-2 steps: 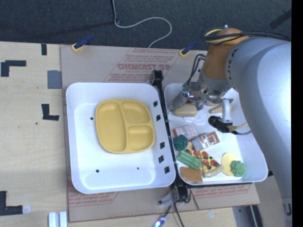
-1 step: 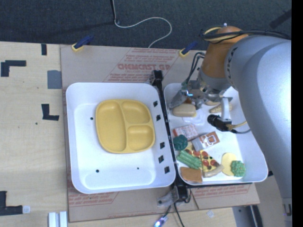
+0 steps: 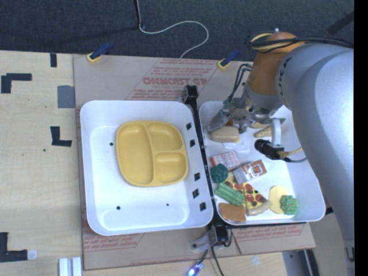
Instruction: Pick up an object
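My gripper (image 3: 230,121) hangs low over the far part of the right bin (image 3: 310,186), under the orange wrist band. A beige bread roll (image 3: 225,134) lies directly below and in front of it, touching or nearly touching. I cannot make out whether anything is held. Further toward the near edge lie a teal piece (image 3: 218,172), a green vegetable (image 3: 230,194), a pizza slice (image 3: 250,193), a brown loaf piece (image 3: 232,212), a yellow disc (image 3: 278,195) and a broccoli floret (image 3: 289,204).
A yellow divided plate (image 3: 152,153) lies in the left bin (image 3: 98,171). Two small printed packets (image 3: 253,169) lie mid-bin on the right. The black divider (image 3: 196,148) runs between the bins. The big grey arm body covers the right side.
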Controlling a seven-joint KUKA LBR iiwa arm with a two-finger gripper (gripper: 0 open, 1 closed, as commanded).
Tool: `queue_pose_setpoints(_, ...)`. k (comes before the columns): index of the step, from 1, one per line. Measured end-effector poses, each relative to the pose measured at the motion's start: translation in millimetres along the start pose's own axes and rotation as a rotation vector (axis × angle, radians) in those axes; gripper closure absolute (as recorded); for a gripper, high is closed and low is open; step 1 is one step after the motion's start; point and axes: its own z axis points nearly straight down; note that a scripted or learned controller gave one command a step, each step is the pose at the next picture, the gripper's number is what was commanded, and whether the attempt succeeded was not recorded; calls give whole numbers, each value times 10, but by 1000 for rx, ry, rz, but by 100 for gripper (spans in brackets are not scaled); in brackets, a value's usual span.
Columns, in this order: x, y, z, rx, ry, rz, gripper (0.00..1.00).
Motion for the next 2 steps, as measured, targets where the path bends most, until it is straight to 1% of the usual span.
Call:
queue_pose_setpoints(1,8,6,-106,-1,0,-2,100)
queue_pose_setpoints(2,8,4,-99,0,0,-2,0)
